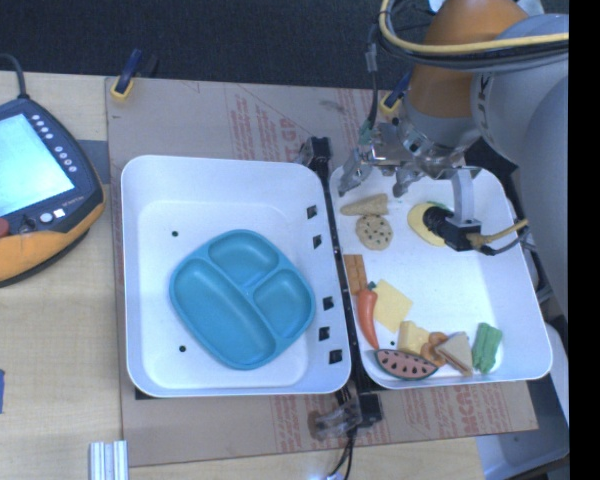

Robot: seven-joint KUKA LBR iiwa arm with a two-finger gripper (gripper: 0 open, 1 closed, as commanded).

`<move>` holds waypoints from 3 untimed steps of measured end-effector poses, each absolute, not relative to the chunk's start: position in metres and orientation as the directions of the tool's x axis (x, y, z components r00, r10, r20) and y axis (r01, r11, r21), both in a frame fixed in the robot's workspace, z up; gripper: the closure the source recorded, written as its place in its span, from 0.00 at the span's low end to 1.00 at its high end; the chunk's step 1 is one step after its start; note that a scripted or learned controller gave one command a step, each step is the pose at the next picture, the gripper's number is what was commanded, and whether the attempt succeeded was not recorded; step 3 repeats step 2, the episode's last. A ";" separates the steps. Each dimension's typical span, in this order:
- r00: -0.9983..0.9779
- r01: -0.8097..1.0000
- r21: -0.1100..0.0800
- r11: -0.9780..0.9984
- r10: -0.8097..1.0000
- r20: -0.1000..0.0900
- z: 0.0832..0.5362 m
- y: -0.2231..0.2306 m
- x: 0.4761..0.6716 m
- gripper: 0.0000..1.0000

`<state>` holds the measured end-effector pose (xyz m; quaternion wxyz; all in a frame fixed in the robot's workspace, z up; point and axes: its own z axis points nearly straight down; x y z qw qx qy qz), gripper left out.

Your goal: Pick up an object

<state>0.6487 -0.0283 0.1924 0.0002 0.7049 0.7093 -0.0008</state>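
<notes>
Nothing is picked up yet: the claw [395, 173], its metal fingers spread wide and bare, hangs over the far edge of the right shallow white bin [515, 298], just above the tan wedge-shaped toy [366, 205] there.

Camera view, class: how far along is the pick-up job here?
Done: the gripper has been brought over the far end of the right bin. In hand: nothing shows between its parts; the cookie, yellow piece and tan wedge lie just below it on the bin floor. Left: the whole pick, closing on one item and lifting it. The watermelon slice and carrot lie untouched at the near end.
</notes>
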 end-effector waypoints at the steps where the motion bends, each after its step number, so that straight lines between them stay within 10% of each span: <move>1: -0.006 1.000 0.000 0.006 1.000 -0.001 0.193 -0.016 0.657 0.00; 3: -0.002 1.000 -0.004 0.002 1.000 -0.002 0.192 -0.046 0.651 0.00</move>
